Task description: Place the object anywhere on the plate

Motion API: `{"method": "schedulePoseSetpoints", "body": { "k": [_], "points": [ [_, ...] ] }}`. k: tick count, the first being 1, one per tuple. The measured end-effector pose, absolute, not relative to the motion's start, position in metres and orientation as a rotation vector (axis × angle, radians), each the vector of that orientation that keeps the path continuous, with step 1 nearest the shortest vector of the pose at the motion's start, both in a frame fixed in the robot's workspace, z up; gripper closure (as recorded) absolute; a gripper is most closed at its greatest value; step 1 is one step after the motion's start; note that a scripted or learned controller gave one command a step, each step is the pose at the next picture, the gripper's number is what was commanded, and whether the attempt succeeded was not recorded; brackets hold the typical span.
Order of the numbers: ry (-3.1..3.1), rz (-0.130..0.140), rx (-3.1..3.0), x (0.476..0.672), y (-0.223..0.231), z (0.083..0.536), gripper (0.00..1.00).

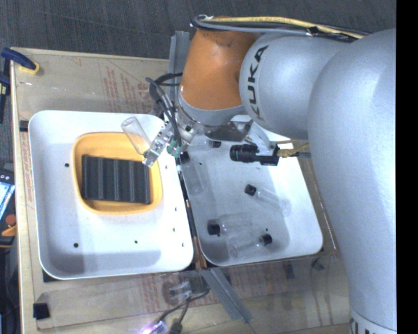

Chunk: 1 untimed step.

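Note:
A yellow plate (90,145) with a dark ridged centre (117,179) lies in the left bin (56,242). Over the plate's upper right rim my gripper (155,147) hangs, reaching in from the right under the orange wrist band. A clear plastic vial (134,131) sticks out up and to the left from between the fingers, tilted, with its open end away from the gripper. The gripper is shut on its lower end. The vial hangs just above the plate's rim, near the wall between the two bins.
The right bin (303,207) holds several clear vials with black caps, such as one (254,191) in the middle and two (214,228) (263,240) near the front. The arm's bulk covers the right side. A blue clamp (19,60) sits at the bench's far left corner.

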<state>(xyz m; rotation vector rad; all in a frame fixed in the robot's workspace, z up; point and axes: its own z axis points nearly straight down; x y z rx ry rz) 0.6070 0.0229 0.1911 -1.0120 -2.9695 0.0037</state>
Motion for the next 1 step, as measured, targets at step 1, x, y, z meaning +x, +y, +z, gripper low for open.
{"method": "schedulePoseSetpoints", "body": {
  "k": [1],
  "points": [
    [-2.97,0.004,-1.012,0.607,0.0231,0.1912,0.0]
  ]
}}
